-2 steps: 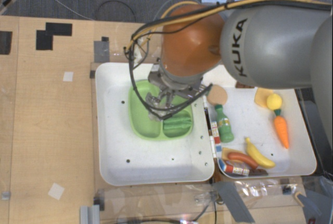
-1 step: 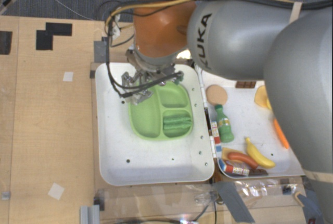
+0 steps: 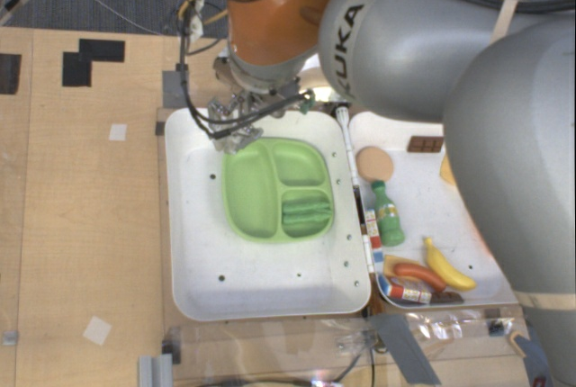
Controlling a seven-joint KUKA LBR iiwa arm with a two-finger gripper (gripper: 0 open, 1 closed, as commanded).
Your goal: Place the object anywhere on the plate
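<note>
A light green divided plate [image 3: 256,192] lies in the left white bin [image 3: 198,277], towards its back. In the plate's lower right compartment there is a darker green ribbed patch [image 3: 307,212]; whether it is a separate object or part of the plate I cannot tell. My gripper [image 3: 238,130] hangs under the orange wrist band, over the plate's back left rim. The wrist and cables hide its tips, and I see nothing clearly held in it.
The right bin [image 3: 409,187] holds a tan round item [image 3: 374,164], a green bottle [image 3: 388,216], a banana [image 3: 445,265], a red sausage [image 3: 419,274] and a brown block [image 3: 425,143]. The grey arm covers that bin's right side.
</note>
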